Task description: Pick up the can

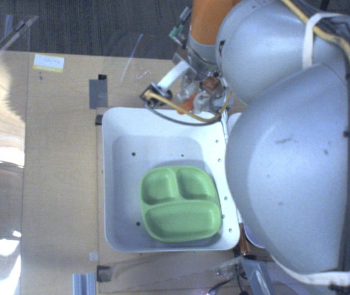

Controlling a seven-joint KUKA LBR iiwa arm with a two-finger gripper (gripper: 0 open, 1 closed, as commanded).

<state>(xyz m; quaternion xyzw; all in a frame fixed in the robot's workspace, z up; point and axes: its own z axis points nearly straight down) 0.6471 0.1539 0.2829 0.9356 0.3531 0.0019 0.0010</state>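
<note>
Camera view looks down at a slant on the pale wooden bench point(51, 183), and nearest the lens bulks the rounded grey shell of the KUKA arm point(291, 183), covering most of the right side and hiding nearly all of the right-hand bin; only a sliver of white rim point(233, 118) shows beside it. Left of that mass sits the shallow white plastic bin point(116, 165), square with rounded corners, and in its near half lies a green plastic plate with three compartments point(179, 203), flat on the bin floor, its right edge close to the bin's right wall. Farther back the arm narrows to its orange band point(214, 11), and below that the wrist hardware, with a looping black-and-yellow cable point(175, 106), hangs over the bin's far rim. The gripper point(193, 94) is somewhere in that cluster of metal and wiring, but I cannot tell how it is set, nor whether anything is in it. I cannot make out the can anywhere in this view. A small yellow label point(48, 62) lies on the bench at far left, and a dark grey bracket point(98, 92) stands just beyond the bin's far-left corner.
</note>
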